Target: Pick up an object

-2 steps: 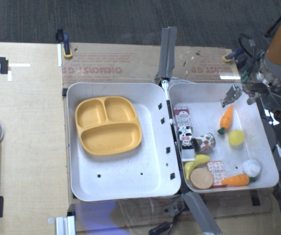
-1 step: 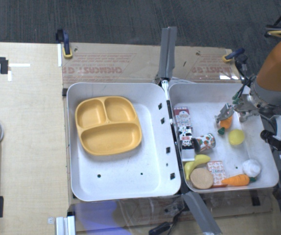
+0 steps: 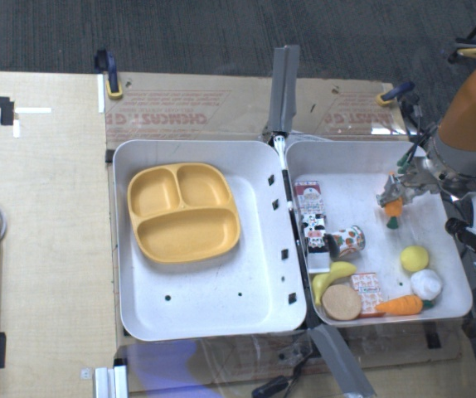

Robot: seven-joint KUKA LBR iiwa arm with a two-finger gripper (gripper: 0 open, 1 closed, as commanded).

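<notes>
My gripper [image 3: 394, 197] hangs over the upper right part of the right bin [image 3: 350, 166]. A small orange object [image 3: 393, 210] sits between its fingertips, and the fingers are shut on it. The grey arm with its orange band [image 3: 468, 114] comes in from the right edge. Below the gripper in the same bin lie a yellow lemon [image 3: 415, 258], a white ball [image 3: 426, 284] and an orange carrot [image 3: 400, 306].
The right bin also holds a printed can [image 3: 350, 239], small cartons [image 3: 311, 214], a banana [image 3: 333, 274], a tan disc [image 3: 342, 303] and a red-and-white box [image 3: 366, 290]. A yellow divided plate [image 3: 184, 211] lies in the left bin [image 3: 213, 305]. A grey divider post [image 3: 284, 89] stands between the bins.
</notes>
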